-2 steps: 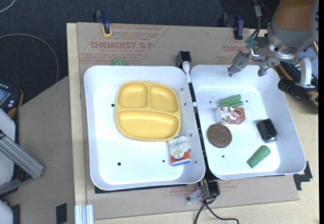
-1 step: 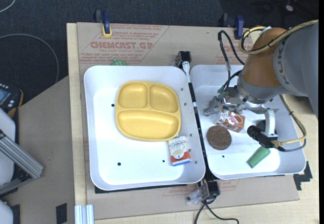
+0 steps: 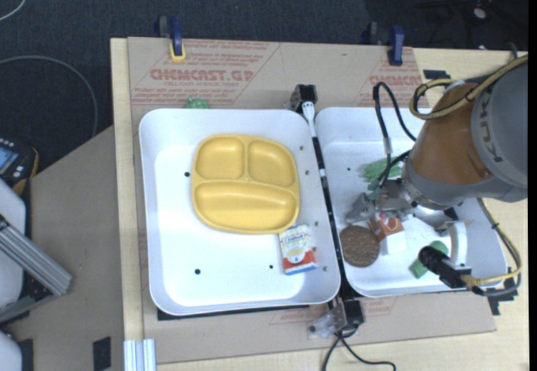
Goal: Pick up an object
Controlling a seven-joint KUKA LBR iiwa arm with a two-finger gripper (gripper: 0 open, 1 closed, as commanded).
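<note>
A grey arm (image 3: 470,151) with an orange band reaches in from the right of the frame over the right bin (image 3: 352,130), its gripper (image 3: 379,211) low over the middle of that bin's floor. Whether the tool is clenched or released cannot be told from this angle, and nothing can be seen in its grasp. Just beside the gripper lies a small red-and-white item (image 3: 388,225), partly covered by it. A brown disc (image 3: 360,245) rests flat next to that, toward the bin's lower left corner. A green item (image 3: 375,168) sits just above the gripper, partly hidden by the arm. In the left bin (image 3: 164,218), a yellow plate (image 3: 246,183) (divided into three compartments) lies flat in the upper middle. A small white, blue and orange carton (image 3: 297,249) lies just below the plate's lower right edge, near the wall shared with the right bin. Both bins sit on a pale board (image 3: 210,67) printed with red lettering, held by two blue clamps (image 3: 176,29) along its top edge.
</note>
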